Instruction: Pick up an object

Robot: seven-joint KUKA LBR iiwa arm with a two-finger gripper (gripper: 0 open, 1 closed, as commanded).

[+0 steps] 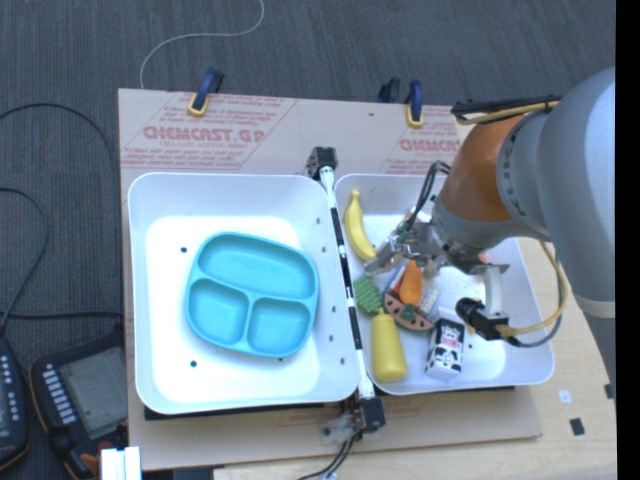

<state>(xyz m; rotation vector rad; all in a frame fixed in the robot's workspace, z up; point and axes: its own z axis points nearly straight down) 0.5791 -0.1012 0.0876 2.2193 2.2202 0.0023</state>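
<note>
The right bin (528, 366) holds several toy items. A yellow banana (356, 226) lies along its left wall, and a yellow bottle (387, 346) lies near the front left corner. Between them are a green piece (368, 295), an orange carrot-like piece (410, 284) and a brown patterned piece (408, 316). A small black-and-white carton (447, 349) stands at the front. My gripper (400, 255) hangs low over the middle of the pile, just above the orange piece and right of the banana. The arm's wrist hides the bin's back right part.
The left bin (160, 208) holds a blue divided plate (251, 295). Blue clamps (207, 86) (414, 103) sit on the board's far edge. A black cable on the arm (485, 320) loops over the right bin. A teach pendant (75, 393) lies on the floor at lower left.
</note>
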